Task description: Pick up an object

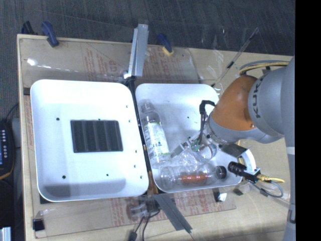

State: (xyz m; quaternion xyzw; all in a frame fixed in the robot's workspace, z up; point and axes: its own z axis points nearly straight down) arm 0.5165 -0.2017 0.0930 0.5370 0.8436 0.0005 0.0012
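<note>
Look first at the bench. It is the biggest thing, and two white bins sit on it side by side.

The grey and orange arm comes in from 3 o'clock and bends down over the right bin.

The left bin holds one thing: a dark ribbed panel lying flat in its middle.

The right bin is the busy one. A clear bottle with a pale label lies along its 9 o'clock side. It points from 12 o'clock down toward 6 o'clock, close to the wall next to the left bin. A second clear bottle with something reddish inside lies on its side along the 6 o'clock wall, with its dark cap toward 3 o'clock. A heap of crumpled clear plastic sits between the two bottles, a bit toward 5 o'clock from the bin's middle. It is just above the reddish bottle.

The gripper is low in the right bin, right at the crumpled plastic's 1 o'clock edge. The clear stuff and the wrist hide its tip, so you cannot tell whether it is gripping anything. Both bottles lie apart from it.
</note>
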